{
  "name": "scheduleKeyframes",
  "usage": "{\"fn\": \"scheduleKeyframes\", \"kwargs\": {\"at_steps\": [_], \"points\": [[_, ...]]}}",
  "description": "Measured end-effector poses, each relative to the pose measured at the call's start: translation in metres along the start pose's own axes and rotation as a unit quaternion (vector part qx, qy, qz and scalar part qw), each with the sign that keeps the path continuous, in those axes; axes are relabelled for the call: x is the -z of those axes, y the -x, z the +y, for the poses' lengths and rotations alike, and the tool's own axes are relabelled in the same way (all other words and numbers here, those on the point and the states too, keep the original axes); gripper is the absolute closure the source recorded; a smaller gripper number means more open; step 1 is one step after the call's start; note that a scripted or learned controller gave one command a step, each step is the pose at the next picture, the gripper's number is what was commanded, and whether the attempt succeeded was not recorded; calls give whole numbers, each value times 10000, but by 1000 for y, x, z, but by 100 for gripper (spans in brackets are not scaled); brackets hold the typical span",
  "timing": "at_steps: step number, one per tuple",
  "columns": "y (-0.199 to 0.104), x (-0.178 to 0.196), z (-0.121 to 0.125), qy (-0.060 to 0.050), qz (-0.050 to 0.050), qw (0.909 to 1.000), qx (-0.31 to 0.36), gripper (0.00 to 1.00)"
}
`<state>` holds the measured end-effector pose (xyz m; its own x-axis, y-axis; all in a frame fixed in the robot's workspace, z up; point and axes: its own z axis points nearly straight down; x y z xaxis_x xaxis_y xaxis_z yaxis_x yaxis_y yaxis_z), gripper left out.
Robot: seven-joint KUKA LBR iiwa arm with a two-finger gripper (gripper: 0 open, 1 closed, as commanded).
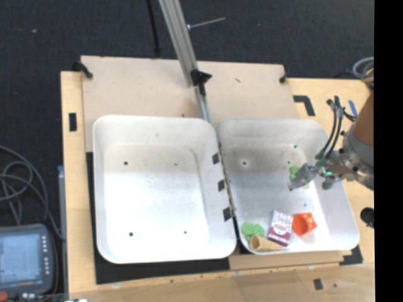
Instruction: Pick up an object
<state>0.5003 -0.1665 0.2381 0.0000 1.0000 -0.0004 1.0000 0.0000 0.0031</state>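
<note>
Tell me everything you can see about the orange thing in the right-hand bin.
The orange object is small and blocky with a bright, plastic-looking sheen; finer shape is too blurred to tell. It lies on the floor of the right bin, near its front edge and toward its right side. Just left of it sits a purple and white packet, close enough that contact is unclear. The tool is above and behind it, not touching it.

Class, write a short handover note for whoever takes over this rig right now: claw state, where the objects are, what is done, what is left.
Claw: over the right bin, its state unclear; a small green thing shows beside it.
Objects: orange block, purple packet, green piece and tan cone bunched at the right bin's front edge.
Done: no confirmed pick.
Left: grasp one object and lift it.
</note>
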Motion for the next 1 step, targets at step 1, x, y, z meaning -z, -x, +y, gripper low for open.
{"fn": "scheduleKeyframes", "kwargs": {"at_steps": [1], "points": [[8,-49,7,-29,-5,10000,-9,0]]}}
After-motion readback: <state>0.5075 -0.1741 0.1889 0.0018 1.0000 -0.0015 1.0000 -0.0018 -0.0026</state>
